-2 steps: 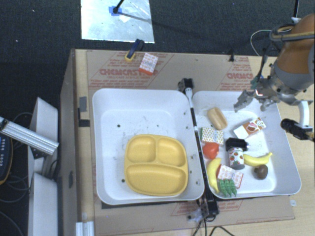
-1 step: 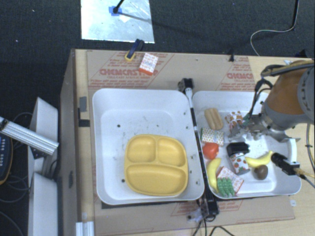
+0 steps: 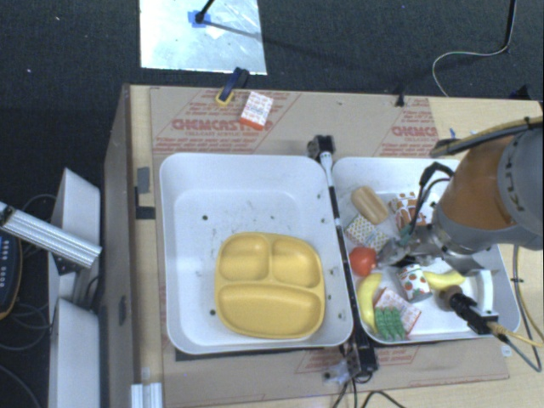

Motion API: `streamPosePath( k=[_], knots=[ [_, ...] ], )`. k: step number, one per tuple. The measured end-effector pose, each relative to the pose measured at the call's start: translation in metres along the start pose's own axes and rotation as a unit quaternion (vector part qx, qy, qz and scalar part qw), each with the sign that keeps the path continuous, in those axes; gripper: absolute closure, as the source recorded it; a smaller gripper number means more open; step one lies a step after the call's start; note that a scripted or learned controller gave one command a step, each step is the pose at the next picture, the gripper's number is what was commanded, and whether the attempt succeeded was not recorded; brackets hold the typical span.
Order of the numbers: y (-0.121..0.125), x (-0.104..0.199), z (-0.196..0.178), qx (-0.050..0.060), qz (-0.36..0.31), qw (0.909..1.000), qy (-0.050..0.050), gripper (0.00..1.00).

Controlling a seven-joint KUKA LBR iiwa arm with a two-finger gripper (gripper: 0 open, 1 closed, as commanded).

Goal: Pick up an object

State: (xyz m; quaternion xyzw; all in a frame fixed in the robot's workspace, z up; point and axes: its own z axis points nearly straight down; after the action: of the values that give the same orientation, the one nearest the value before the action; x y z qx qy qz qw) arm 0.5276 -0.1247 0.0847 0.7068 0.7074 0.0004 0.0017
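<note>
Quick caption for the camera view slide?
Arm reaches into right bin of food toys; yellow tray sits in left bin.

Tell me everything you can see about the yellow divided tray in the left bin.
The yellow tray looks like smooth, matte plastic with rounded corners. It has three compartments: two smaller ones along the far side and one long one along the near side, all holding nothing. It lies flat and upright on the floor of the left white bin, in the near-right part, turned slightly askew to the bin walls. Its right edge sits close to the divider between the bins; whether it touches is unclear. Nothing else rests on it.
</note>
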Motion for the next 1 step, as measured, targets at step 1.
streamPosePath(
  k=[1],
  knots=[
    [0.0474,-0.0101,0.0027,0.018,0.004,0.9998,0.004,0.0]
  ],
)
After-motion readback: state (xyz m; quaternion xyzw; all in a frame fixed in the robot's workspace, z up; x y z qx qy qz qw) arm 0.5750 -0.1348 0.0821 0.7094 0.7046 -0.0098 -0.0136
